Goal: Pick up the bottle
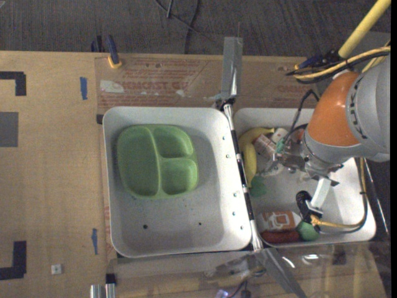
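A small bottle-like item (266, 143) with a white and reddish label lies at the back of the right bin (366, 225), beside a yellow banana (249, 155). My gripper (282, 158) hangs low over the middle of that bin, just right of and slightly nearer than the bottle, pointing left. The grey wrist and the orange band (334, 118) cover the bin's back right part. The frame does not show anything lifted clear of the bin floor.
A small green item (257, 185) lies below the banana. Along the right bin's front edge sit an orange-and-white packet (279, 218), a red sausage-like piece (282, 235) and a green ball (307, 230). The left bin (124, 228) holds a green divided plate (157, 161).
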Action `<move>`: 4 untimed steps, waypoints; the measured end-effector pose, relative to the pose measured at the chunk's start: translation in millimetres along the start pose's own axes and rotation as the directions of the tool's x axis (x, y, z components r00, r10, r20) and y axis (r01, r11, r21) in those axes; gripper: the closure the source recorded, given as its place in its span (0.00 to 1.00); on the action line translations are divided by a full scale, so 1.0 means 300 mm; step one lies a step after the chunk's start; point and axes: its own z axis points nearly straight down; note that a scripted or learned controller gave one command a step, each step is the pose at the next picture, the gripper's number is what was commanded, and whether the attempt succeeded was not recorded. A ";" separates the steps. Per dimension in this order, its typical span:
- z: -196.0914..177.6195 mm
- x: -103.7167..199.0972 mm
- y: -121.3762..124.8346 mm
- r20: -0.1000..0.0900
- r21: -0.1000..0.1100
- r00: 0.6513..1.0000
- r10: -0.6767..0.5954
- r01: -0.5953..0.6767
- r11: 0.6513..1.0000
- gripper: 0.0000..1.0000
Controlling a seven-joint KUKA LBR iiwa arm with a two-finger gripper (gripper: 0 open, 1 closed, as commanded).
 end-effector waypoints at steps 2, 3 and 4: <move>0.063 -0.018 0.294 -0.002 0.004 0.795 0.607 -0.607 0.795 0.00; 0.036 -0.021 0.296 0.005 0.001 0.798 0.603 -0.603 0.798 1.00; -0.429 0.131 0.238 0.004 0.001 0.520 0.854 -0.854 0.520 1.00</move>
